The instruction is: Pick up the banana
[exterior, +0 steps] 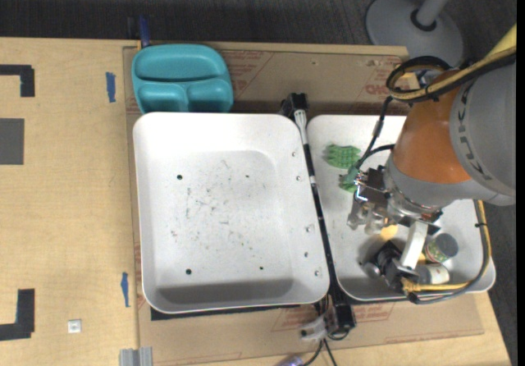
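Observation:
My gripper [367, 212] hangs low over the middle of the right bin [328, 130], with the grey arm and its orange band covering most of that bin. A small yellow patch [390, 232], which may be the banana, peeks out just right of the gripper under the wrist. Most of it is hidden, and I cannot tell whether the gripper touches it.
A green crumpled item [342, 155] lies at the back of the right bin. A small round can [444, 249] sits near its front right corner. The left bin [221, 208] stands beside it, and a teal divided tray [182, 77] sits behind the left bin.

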Motion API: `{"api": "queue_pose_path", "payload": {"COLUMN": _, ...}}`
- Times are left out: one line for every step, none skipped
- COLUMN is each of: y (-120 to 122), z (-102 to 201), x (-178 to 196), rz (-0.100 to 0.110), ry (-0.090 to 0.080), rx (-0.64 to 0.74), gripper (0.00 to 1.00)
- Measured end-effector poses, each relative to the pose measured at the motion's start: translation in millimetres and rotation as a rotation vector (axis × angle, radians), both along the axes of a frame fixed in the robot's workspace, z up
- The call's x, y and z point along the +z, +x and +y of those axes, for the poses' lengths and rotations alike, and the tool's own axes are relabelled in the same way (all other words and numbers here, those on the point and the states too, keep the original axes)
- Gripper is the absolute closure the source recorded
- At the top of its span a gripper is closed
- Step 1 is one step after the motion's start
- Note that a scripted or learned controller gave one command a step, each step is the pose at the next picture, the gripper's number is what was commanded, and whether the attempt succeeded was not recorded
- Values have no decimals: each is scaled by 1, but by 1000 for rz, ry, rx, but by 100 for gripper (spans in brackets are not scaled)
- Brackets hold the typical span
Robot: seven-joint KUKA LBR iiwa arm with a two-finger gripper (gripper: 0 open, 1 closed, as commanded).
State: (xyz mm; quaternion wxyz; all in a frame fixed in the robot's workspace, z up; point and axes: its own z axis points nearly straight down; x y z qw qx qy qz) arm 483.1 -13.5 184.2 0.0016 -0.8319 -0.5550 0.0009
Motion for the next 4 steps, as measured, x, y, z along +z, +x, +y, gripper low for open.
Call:
{"api": "queue_pose_path", "payload": {"y": 1, "z": 0, "x": 10, "rz": 0, "ry": 0, "rx": 2, "gripper": 100}}
{"api": "queue_pose_path", "payload": {"y": 1, "z": 0, "x": 20, "rz": -1, "ry": -1, "rx": 3, "gripper": 100}}
{"api": "queue_pose_path", "payload": {"y": 2, "z": 1, "x": 29, "rz": -2, "ry": -1, "rx": 4, "gripper": 100}}
{"api": "queue_pose_path", "payload": {"y": 3, "z": 1, "x": 39, "rz": -3, "ry": -2, "rx": 6, "gripper": 100}}
